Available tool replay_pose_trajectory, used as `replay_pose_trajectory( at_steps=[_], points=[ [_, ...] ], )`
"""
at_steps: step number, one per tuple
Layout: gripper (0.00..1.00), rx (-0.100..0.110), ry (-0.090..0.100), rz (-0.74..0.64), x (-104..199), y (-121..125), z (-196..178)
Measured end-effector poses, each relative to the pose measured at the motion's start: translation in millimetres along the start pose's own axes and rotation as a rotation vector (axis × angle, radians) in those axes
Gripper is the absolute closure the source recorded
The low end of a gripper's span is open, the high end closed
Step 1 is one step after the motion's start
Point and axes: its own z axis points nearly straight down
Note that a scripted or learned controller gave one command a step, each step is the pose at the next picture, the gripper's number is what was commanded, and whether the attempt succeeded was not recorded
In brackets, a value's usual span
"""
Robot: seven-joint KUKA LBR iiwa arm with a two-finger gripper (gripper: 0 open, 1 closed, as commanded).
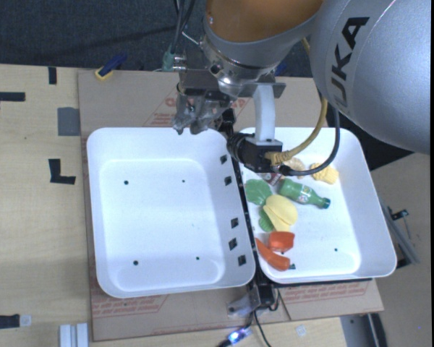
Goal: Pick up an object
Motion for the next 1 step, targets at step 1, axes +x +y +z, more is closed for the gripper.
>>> replay_pose_trajectory(
  at_steps=[1],
  points=[
    [1.0, 0.0, 0.002, -0.006, 39.2, 40.3, 185.2]
  ],
)
